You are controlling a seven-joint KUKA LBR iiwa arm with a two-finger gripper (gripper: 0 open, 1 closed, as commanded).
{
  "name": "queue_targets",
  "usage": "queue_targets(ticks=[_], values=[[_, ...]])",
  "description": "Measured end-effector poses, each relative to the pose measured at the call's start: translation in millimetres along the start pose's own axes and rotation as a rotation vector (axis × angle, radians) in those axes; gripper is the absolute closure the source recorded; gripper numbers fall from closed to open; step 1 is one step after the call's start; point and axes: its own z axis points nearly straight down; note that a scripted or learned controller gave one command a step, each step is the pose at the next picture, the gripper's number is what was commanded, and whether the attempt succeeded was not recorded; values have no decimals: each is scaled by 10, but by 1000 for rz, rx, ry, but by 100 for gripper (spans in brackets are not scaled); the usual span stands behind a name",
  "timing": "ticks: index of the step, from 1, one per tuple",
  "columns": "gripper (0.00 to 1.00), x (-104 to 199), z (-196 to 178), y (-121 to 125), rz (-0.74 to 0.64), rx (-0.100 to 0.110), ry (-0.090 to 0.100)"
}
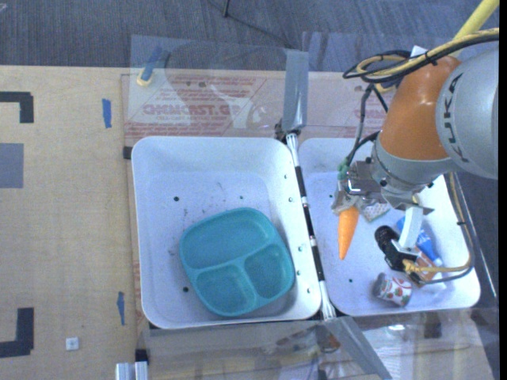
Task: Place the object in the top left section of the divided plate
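A smooth, tapered orange carrot [347,232] hangs point-down directly beneath the pincer [348,200], its broad top clamped between the fingers, over the glossy right bin [467,291]. Left of the pincer, in the other white bin [158,172], sits the rounded teal divided plate [236,261], matte plastic with three moulded sections.

Orange carrot [347,233] right bin; teal divided plate [237,261] left.

Arm [432,117] low, wrist turned down
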Motion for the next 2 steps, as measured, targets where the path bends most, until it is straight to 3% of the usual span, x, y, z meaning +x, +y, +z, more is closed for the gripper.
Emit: queue_targets(ticks=[1,2], values=[[100,127,1,-115,33,2,2],[100,884,-5,-468,-254,-1,2]])
